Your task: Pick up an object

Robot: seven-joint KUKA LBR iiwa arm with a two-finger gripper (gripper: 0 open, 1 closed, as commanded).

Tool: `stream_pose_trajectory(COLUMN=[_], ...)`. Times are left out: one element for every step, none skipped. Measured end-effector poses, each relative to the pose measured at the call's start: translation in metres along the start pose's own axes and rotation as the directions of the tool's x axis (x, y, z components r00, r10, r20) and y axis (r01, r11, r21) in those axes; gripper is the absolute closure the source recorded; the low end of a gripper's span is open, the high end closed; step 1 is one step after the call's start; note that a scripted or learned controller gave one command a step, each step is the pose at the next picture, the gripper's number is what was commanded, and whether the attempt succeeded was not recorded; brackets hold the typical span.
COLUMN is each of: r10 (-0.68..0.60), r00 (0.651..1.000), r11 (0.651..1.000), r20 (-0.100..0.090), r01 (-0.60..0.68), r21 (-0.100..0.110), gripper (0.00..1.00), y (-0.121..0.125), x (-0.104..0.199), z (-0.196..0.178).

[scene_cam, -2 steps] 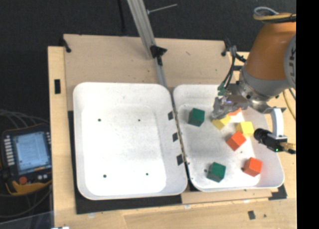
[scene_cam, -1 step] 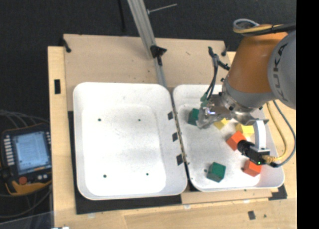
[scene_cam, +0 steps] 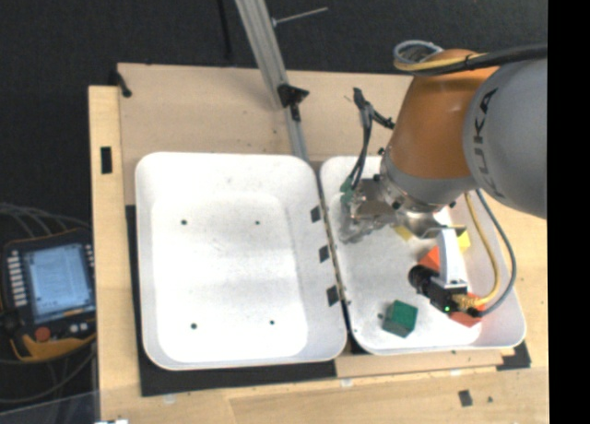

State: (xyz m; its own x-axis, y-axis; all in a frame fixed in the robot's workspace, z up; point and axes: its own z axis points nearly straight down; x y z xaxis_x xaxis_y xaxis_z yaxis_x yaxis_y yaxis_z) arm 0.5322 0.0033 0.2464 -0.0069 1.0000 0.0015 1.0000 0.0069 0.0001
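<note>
Smooth white bins [scene_cam: 230,256] — matt wooden bench [scene_cam: 203,109]

Your view evenly lit from above, left bin [scene_cam: 221,256] glaring near-white, soft grainy focus, dark floor [scene_cam: 92,7] losing detail

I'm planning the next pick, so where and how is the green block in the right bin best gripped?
Probably from straight above, gripping the green block across two opposite flat sides. It lies low and slightly turned on the floor of the right bin, near the front wall. Nothing touches it, so its sides look free. The grip should be turned to match its edges.
</note>
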Motion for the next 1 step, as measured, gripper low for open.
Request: stream_pose_trajectory(r10=[-0.002], r00=[1.000], r11=[1.000], r20=[-0.001], r01=[0.002], r21=[0.001], gripper=[1.00], y=[-0.0143], x=[0.0603], z=[-0.0001])
